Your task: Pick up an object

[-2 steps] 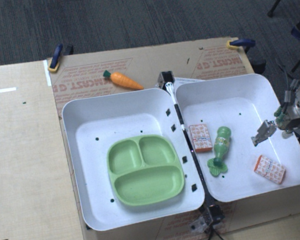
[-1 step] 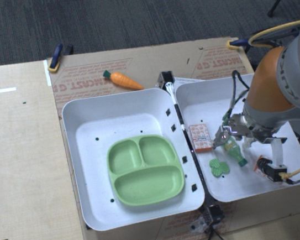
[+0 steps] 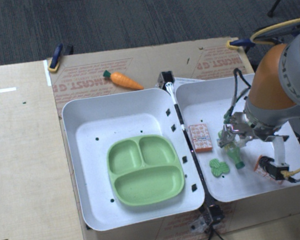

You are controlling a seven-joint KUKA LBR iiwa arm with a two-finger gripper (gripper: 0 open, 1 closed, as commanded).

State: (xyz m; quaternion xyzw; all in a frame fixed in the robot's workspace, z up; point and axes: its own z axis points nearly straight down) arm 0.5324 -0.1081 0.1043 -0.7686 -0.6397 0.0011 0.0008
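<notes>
My gripper (image 3: 230, 139) hangs low in the right bin (image 3: 214, 98), at the end of the grey arm with the orange band (image 3: 267, 85). Just below its fingers lies a small green bottle-shaped object (image 3: 236, 158), close to or touching the fingertips. A green leafy toy (image 3: 220, 167) lies to the left of that, on the bin floor. A red and white box (image 3: 200, 137) lies further left near the bin's dividing wall. Nothing shows clearly between the fingers.
The left bin (image 3: 84, 126) holds a green sectioned plate (image 3: 144, 169). A toy carrot (image 3: 123, 80) lies on the cardboard behind the bins. A blue clamp (image 3: 55, 57) sits at the cardboard's back left corner. Cables and an orange connector (image 3: 269, 167) trail below the wrist.
</notes>
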